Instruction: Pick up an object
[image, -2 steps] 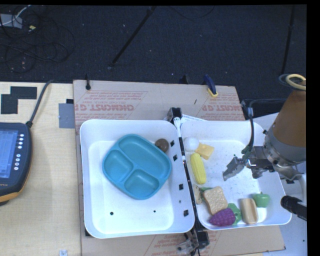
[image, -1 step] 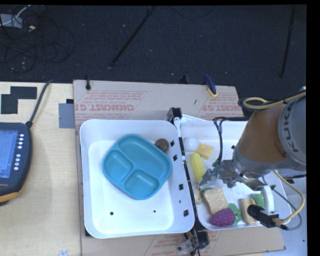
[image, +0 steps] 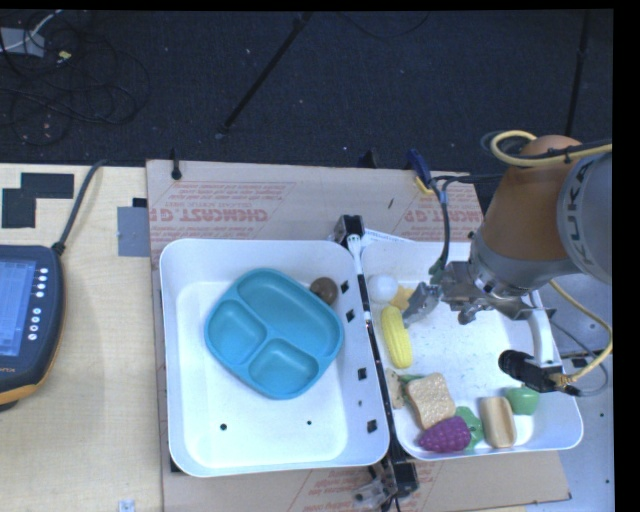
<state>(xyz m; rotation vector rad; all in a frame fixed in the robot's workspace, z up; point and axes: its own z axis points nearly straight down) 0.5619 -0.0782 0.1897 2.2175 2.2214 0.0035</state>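
Observation:
My gripper hangs over the upper left part of the right bin, just right of a yellow corn cob and a white ball. A small yellow piece peeks out beside the gripper; whether they touch I cannot tell. Along the bin's front lie a bread slice, purple grapes, a bun and a green item.
The left bin bears a blue divided plate with a small brown object at its upper right edge. The divider between the bins runs just left of the corn. A tablet lies at far left.

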